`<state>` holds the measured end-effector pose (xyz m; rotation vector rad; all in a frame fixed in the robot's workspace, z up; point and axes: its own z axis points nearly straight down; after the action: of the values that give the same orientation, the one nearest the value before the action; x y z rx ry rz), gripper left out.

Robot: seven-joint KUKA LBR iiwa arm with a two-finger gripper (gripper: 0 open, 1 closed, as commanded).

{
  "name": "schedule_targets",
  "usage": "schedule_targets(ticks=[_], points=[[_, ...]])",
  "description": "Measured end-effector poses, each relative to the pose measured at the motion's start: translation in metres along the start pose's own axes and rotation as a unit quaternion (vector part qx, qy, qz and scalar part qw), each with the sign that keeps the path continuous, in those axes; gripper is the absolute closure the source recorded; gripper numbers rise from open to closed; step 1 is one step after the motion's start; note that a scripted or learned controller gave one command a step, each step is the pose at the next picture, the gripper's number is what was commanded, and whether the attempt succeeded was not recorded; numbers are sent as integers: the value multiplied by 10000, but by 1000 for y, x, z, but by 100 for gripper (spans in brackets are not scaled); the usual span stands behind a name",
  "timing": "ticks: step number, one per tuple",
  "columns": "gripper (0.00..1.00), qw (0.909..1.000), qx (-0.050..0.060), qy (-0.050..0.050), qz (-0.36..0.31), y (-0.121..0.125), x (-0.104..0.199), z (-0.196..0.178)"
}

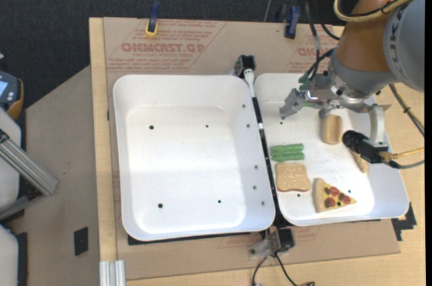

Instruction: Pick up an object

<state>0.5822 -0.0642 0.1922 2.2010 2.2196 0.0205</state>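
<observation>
My gripper [302, 101] hangs over the back part of the right bin [395, 205], below the grey wrist with its orange band. Nothing shows in its grasp. A tan cylinder [331, 129] lies just to its front right. Toward the front, along the bin's left side, lie a green bean pod [287, 152] and a slice of toast [292, 178]. A pizza slice [331, 197] rests at the front of the bin.
The left bin [119, 143] is a shallow white tray beside the right one, their rims meeting along a dark seam. A small black-and-white fixture [244, 66] sits at the seam's far end. Clamps hold the cardboard bench at the back.
</observation>
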Motion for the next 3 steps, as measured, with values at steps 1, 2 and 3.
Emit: schedule_targets(ticks=[1, 2, 3], points=[[0, 9999, 109, 1, 84, -78, -66, -38], [0, 9999, 96, 19, 50, -105, -34, 110], [0, 10000, 1, -9, 10, 0, -23, 0]])
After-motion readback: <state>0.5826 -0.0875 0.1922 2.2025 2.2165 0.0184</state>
